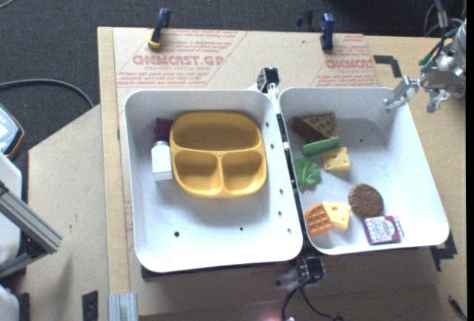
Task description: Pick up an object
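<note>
My gripper (416,97) hangs over the far right corner of the right bin (415,156), open, with nothing between its fingers. The right bin holds several toy foods: a brown wedge (315,124), a green bean pod (321,144), a small cheese wedge (338,159), a green leaf (306,173), a waffle (318,220) touching a second cheese piece (339,214), a round brown cookie (365,199) and a red-and-white packet (382,229). All of them lie well to the near left of the gripper.
The left bin (141,223) holds a yellow divided plate (218,153), a small white bottle (161,161) and a dark purple item (163,127) beside it. Clamps (158,27) (326,29) stand on the board's far edge. The bins' shared rim (285,164) runs down the middle.
</note>
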You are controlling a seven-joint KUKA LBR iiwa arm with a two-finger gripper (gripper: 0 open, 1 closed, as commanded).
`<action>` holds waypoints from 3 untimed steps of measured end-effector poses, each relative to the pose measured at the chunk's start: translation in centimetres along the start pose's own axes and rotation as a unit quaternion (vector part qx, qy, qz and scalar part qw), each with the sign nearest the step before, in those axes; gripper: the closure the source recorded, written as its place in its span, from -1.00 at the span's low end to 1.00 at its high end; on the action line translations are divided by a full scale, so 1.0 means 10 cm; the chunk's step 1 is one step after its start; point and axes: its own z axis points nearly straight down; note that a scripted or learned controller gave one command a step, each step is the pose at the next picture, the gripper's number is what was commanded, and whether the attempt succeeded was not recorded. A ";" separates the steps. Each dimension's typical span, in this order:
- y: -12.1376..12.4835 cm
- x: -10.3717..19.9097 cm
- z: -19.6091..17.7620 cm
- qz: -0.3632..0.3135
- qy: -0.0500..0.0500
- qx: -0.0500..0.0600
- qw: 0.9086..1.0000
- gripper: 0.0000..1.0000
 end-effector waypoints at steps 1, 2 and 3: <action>0.03 0.01 -0.09 -0.002 -0.002 -0.007 1.000 -1.00; -0.01 0.09 0.51 -0.002 -0.001 -0.004 1.000 -1.00; 0.02 0.03 1.11 -0.002 -0.001 -0.004 1.000 -1.00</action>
